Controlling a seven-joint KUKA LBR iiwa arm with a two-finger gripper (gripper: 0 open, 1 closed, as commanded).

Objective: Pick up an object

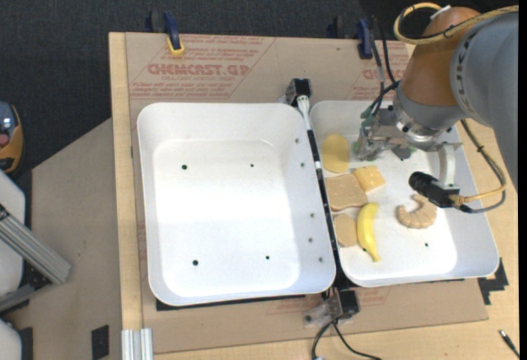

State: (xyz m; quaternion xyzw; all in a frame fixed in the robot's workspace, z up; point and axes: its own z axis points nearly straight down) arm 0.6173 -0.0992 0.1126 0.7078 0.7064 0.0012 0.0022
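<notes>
Objects for picking are gathered in the right bin point(469, 255), toward its left wall: a pale yellow round piece point(335, 152) near the far left corner, a yellow block point(370, 178) and a tan slice point(347, 193) just below it, a banana point(368, 231) toward the near edge, and a croissant-shaped piece point(417, 215) nearer the bin's middle. The left bin point(152, 185) is seen with bare floor. The gripper point(375, 142) is noted low over the far part of the right bin, between the round piece and the arm's wrist; whether it is spread or closed cannot be told, and nothing is seen held. The step in hand is judged to be the descent onto a target. A clean grasp would be favoured by centring over one item, the round piece or yellow block being nearest, with neighbours kept clear.
</notes>
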